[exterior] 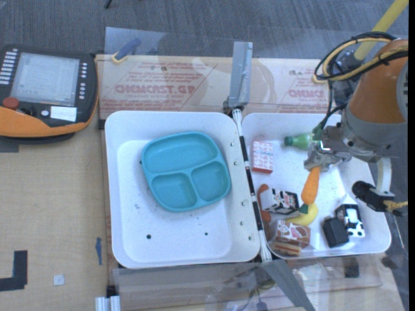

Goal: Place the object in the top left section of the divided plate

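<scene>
My end effector (pixel 322 158): over the right bin (pixel 376 238), closed on the top end of the carrot (pixel 310 185). Carrot: long axis near vertical in view, tip toward the banana (pixel 303 216) below. Divided plate (pixel 186 171): teal, in the left bin (pixel 123 193), well apart.

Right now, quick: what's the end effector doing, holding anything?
End effector: over the right bin, just above the toy carrot; open or closed cannot be told, and nothing shows between it.
</scene>
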